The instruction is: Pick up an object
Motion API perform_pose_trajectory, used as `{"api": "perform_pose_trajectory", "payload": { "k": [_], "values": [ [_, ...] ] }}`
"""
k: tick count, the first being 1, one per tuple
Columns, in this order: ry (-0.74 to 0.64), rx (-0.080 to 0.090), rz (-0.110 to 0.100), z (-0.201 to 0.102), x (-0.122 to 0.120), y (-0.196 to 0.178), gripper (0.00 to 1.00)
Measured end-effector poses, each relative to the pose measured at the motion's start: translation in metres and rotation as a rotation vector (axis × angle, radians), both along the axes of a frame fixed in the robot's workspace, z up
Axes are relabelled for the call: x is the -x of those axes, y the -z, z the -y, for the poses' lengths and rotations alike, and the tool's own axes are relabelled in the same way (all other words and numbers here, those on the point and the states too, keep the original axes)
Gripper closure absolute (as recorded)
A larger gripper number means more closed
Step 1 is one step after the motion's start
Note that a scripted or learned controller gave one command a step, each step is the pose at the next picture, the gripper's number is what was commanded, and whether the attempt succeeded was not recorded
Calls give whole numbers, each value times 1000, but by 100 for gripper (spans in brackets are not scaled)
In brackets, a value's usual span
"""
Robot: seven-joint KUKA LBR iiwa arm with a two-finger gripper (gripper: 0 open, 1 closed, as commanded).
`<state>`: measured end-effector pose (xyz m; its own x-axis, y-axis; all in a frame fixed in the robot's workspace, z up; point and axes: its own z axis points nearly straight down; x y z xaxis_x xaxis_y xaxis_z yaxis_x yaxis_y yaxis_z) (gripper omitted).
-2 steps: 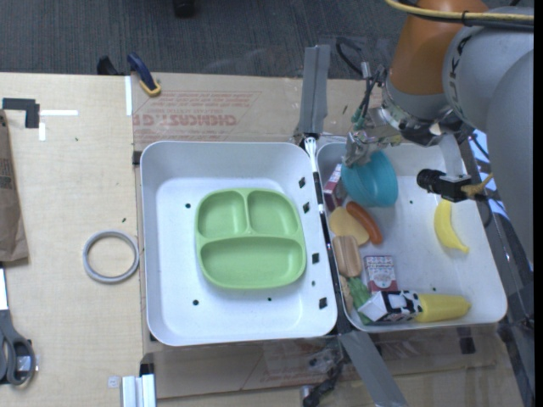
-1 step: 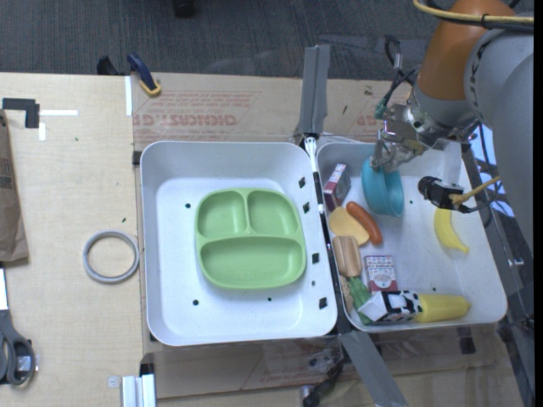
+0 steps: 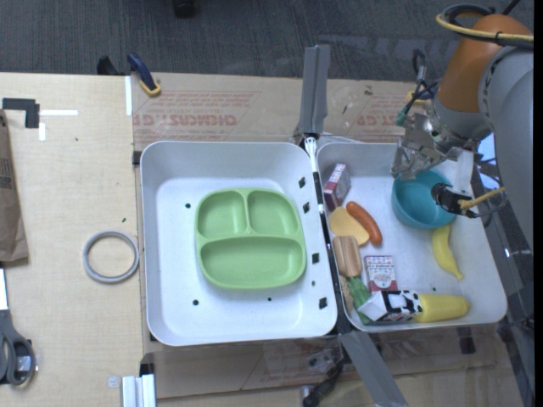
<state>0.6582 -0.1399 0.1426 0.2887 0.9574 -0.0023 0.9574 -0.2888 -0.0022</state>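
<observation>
No text on cardboard readable

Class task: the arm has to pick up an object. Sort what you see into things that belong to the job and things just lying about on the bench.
Job: gripper, blue bowl, banana, sausage, yellow bottle, right bin.
Lying about: green tray, tape ring, brown bag, scissors.

Overhead slant onto both bins

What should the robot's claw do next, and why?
Probably lower a little straight down. The gripper hangs at the back rim of the round blue plastic bowl in the right white bin, with nothing seen between its fingers, so the bowl's edge looks like the nearest thing to take.
</observation>
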Motion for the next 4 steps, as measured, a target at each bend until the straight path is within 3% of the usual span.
{"api": "perform_pose_trajectory", "payload": {
  "k": [1, 2, 3, 4],
  "values": [
    [126, 0, 0, -15, 29, -55, 100],
    [126, 0, 0, -15, 29, -55, 0],
    [33, -1, 0, -38, 28, 47, 0],
    [-363, -2, 1, -42, 70, 16, 0]
  ]
}}
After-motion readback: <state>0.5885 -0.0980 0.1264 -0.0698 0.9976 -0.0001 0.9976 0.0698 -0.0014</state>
